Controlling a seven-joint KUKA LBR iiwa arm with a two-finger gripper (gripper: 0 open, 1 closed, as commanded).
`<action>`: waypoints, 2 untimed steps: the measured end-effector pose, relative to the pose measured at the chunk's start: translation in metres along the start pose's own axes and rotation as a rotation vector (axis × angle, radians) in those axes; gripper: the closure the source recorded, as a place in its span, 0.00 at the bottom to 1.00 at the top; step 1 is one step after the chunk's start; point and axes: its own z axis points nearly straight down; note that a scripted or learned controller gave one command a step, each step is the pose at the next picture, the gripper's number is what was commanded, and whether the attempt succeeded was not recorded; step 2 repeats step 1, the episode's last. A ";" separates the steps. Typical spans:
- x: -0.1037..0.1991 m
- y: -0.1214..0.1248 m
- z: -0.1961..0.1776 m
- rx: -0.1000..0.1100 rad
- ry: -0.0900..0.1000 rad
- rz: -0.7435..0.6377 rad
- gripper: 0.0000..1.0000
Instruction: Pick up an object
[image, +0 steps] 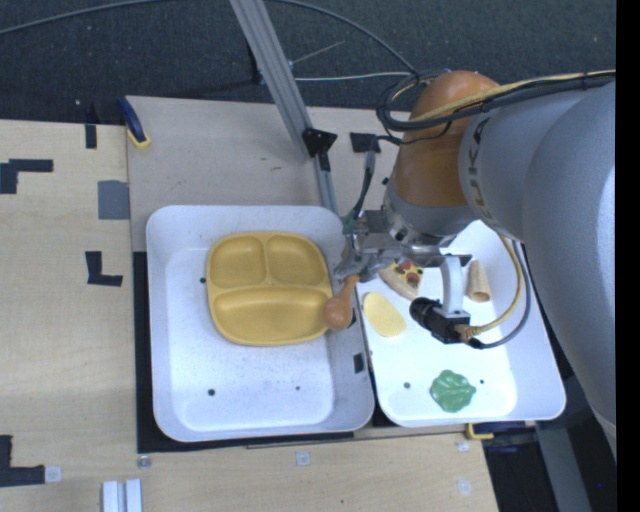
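My gripper (356, 262) hangs over the seam between the two bins, at the right edge of the left bin (180, 400). A brown spoon-like piece (339, 308) lies just below it, its thin end reaching up to the gripper's tip and its round end by the yellow divided plate (265, 288). In the right bin (530, 400) lie a pale yellow piece (384, 314), a pizza slice (405, 276), a tan cylinder (478, 281) and a green lump (452, 390). The arm hides part of the right bin's back.
A grey metal pole (290, 95) slants down behind the bins to a clamp near the gripper. A black fitting with a yellow cable (440, 318) hangs from the wrist over the right bin. Bare white floor shows in the left bin's front half.
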 end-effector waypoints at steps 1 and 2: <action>0.039 0.041 -0.007 -0.001 0.000 0.001 1.00; 0.039 0.041 -0.007 -0.001 0.000 0.001 1.00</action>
